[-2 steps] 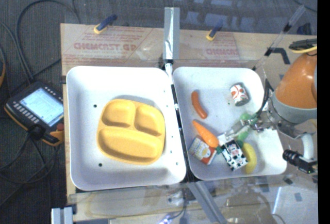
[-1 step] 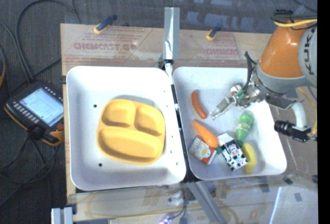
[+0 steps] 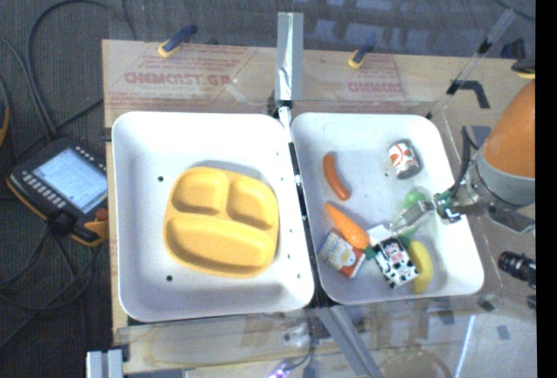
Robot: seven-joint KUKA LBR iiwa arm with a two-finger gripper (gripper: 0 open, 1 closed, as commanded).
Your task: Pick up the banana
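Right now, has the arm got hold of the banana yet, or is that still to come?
Not yet. The banana lies in the right bin, at its near right corner beside a black-and-white carton. What looks done: the arm has reached in over that bin, and its gripper is just above the banana in this view, near a green item. Left to do: move down to the banana, grasp it, lift it.

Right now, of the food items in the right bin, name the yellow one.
The curved yellow banana, by the right white bin's near right corner beside the black-and-white carton. The sausage and carrot are orange.
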